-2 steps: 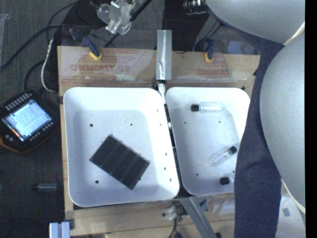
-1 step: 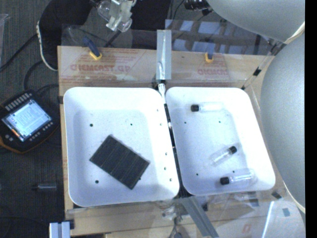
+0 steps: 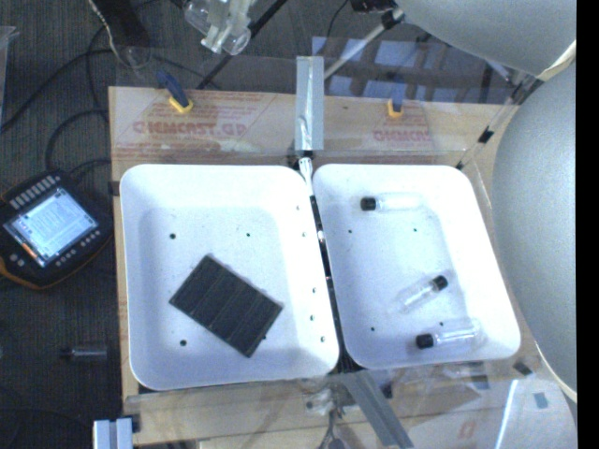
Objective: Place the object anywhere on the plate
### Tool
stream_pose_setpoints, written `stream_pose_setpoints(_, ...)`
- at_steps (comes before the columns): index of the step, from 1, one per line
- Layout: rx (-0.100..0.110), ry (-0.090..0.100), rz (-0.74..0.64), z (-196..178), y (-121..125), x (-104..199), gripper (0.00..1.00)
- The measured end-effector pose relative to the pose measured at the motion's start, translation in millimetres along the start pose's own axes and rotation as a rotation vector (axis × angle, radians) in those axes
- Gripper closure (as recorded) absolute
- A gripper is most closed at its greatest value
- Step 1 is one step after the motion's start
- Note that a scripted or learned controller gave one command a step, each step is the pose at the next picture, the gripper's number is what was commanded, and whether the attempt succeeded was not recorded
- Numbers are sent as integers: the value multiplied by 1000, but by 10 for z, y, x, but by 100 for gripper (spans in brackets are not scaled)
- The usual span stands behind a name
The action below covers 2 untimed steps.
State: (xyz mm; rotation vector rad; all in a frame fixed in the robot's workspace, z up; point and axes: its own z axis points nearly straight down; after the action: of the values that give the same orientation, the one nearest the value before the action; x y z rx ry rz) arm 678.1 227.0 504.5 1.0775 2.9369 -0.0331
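Plate (image 3: 226, 305): dark, ribbed, rectangular, lying flat and askew on the floor of the left bin (image 3: 150, 190), toward its near side. Right bin (image 3: 466, 193) holds three clear vials with black caps, all on their sides and well apart from each other: rear vial (image 3: 391, 202) near the far wall, middle vial (image 3: 423, 292) tilted, front vial (image 3: 449, 336) by the near right corner. Arm (image 3: 487, 7) stands above the right bin's far and right edges. Both bins touch along the centre of the surface (image 3: 234, 129).
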Motion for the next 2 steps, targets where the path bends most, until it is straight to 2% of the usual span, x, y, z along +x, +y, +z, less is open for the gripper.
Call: stream_pose_setpoints(2, 2, -5, 0, -164, 26, -5, 100)
